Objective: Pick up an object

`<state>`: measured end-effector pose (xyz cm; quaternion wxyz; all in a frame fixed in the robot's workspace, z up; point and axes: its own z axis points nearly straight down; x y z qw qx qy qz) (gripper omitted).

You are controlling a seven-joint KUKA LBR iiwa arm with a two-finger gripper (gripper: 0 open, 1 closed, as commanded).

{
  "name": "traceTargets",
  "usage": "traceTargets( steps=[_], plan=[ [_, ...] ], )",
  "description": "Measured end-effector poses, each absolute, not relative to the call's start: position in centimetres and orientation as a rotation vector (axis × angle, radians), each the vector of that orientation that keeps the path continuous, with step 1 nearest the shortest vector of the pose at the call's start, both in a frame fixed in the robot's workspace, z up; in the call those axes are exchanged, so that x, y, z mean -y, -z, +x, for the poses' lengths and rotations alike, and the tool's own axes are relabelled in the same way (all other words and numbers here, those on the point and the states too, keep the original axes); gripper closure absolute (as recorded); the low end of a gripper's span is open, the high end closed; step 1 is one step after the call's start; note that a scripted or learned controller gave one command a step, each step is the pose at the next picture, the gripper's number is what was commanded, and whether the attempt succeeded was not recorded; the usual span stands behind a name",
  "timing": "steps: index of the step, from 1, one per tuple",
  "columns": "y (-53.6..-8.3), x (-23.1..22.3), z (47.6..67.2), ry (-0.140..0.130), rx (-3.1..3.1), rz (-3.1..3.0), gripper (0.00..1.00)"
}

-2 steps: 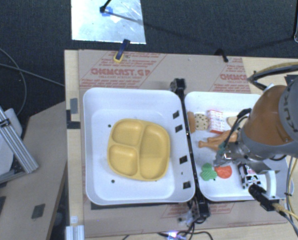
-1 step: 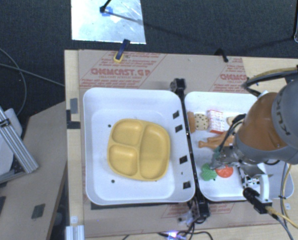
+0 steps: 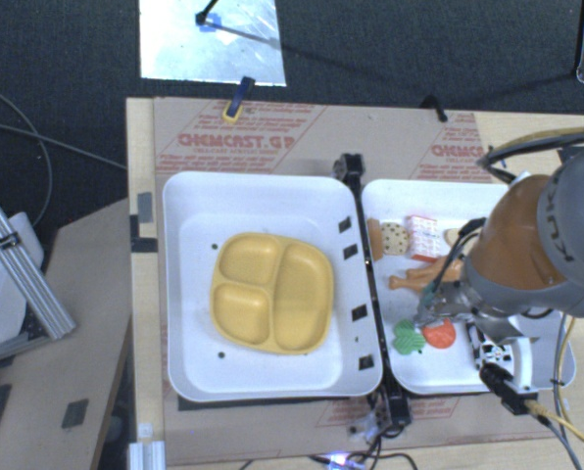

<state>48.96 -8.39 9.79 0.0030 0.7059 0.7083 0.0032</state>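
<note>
The right bin (image 3: 400, 196) holds several small items. At its far left lies a tan, dotted slice (image 3: 390, 237), with a pink-and-white box (image 3: 422, 234) beside it. An orange-brown toy (image 3: 413, 281) sits in the middle. Near the front edge are a green leafy piece (image 3: 407, 338) and a red round piece (image 3: 440, 335), touching each other. My gripper (image 3: 432, 308) hangs low over the bin, just above the red and green pieces and next to the orange-brown toy. The arm's grey and orange body (image 3: 522, 243) hides the right half of the bin.
The left bin (image 3: 189, 262) holds a yellow divided plate (image 3: 270, 291). A black divider (image 3: 365, 262) runs between the bins. A small yellow-and-blue item (image 3: 237, 100) lies on the cardboard behind the bins. Cables trail at the front right.
</note>
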Motion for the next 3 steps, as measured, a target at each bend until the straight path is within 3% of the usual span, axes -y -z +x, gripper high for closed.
traceTargets(
  steps=[3],
  plan=[
    [-12.9,8.3,49.2,-0.019,-2.225,2.205,1.0]
  ],
)
